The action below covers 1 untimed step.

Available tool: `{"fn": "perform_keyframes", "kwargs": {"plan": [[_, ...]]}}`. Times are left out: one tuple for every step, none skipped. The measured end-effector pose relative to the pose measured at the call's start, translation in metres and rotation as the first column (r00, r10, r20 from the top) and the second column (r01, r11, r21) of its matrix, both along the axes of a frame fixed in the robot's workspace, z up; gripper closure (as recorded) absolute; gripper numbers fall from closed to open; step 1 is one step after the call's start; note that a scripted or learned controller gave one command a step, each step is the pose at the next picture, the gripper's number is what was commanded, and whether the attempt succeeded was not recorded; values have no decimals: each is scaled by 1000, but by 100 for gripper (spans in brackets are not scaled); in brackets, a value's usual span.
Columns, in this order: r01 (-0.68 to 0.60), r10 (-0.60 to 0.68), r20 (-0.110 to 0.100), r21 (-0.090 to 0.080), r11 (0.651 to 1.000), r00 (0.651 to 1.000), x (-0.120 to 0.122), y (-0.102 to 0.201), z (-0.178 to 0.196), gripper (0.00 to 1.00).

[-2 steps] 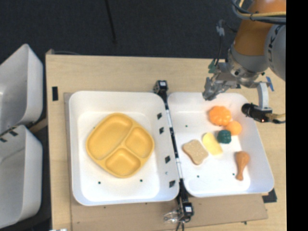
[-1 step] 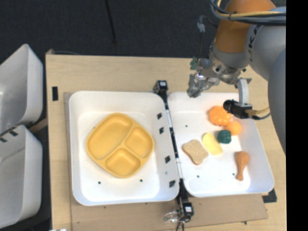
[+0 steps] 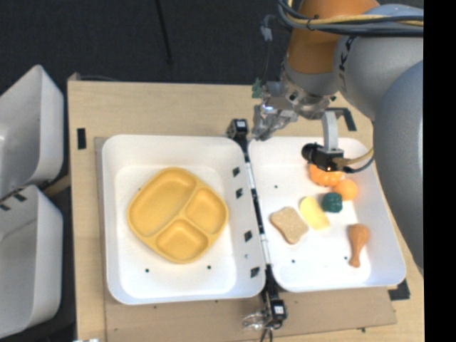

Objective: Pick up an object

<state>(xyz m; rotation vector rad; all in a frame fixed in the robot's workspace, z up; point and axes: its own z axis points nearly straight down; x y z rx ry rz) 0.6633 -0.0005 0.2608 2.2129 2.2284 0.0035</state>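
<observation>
The right bin [image 3: 370, 273] holds several toy foods: a slice of bread [image 3: 288, 225], a pale yellow block [image 3: 313, 213], a small dark green piece [image 3: 331, 203], two orange pieces [image 3: 326, 176] [image 3: 347, 189] and a brown drumstick [image 3: 358, 242]. My gripper [image 3: 267, 122] hangs over the far left corner of the right bin, near the divider between the bins. It is well apart from the foods, and I see nothing held in it.
A yellow divided plate [image 3: 178, 214] lies in the left bin [image 3: 114, 262]. A black fitting with a cable [image 3: 313, 152] sits just behind the orange pieces. The grey arm [image 3: 385, 55] covers the far right. White containers [image 3: 25, 134] stand left of the bench.
</observation>
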Motion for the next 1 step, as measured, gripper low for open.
{"fn": "perform_keyframes", "kwargs": {"plan": [[1,-1,-1,-1,1000,1000,12,55,-12,100]]}}
